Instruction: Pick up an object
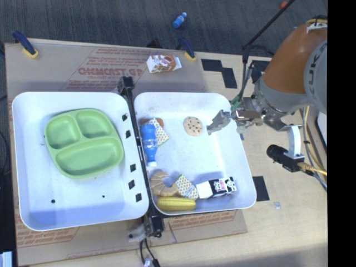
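Gripper (218, 122) hovered over right bin (236, 149), right of cookie (193, 126); finger state unclear, nothing visibly held. Judged cookie light, flat, stiff; best pinched across edges.

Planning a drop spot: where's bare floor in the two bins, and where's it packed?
Left bin: bare strip in front of the green plate. Right bin: bare middle, between cookie, blue bottle and the front clutter. Crowded: the divider side and front edge, with corn and the black-and-white toy. The claw hangs over the right rim.
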`<state>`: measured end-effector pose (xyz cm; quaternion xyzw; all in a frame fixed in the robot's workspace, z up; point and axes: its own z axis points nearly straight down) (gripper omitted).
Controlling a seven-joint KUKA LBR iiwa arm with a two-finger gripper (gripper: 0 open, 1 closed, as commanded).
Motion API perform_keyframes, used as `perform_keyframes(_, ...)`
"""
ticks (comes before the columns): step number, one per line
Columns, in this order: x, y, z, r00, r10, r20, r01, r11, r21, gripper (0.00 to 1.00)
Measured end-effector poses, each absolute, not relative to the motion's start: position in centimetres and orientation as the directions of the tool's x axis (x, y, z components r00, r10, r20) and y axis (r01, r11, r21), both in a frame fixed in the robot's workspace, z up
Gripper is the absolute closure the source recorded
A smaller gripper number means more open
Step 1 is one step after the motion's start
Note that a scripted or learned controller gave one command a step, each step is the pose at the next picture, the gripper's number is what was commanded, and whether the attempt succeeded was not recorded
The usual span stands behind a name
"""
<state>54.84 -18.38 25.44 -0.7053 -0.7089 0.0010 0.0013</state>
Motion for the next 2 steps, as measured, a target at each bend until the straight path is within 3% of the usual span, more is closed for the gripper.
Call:
perform_keyframes(1,48.9,-21.2,15.5,-0.005,1.0,0.001,1.0,0.005,-0.005,0.0)
perform_keyframes(2,47.7,-13.6,9.1,-0.009,1.0,0.001,1.0,0.009,-0.002,0.0)
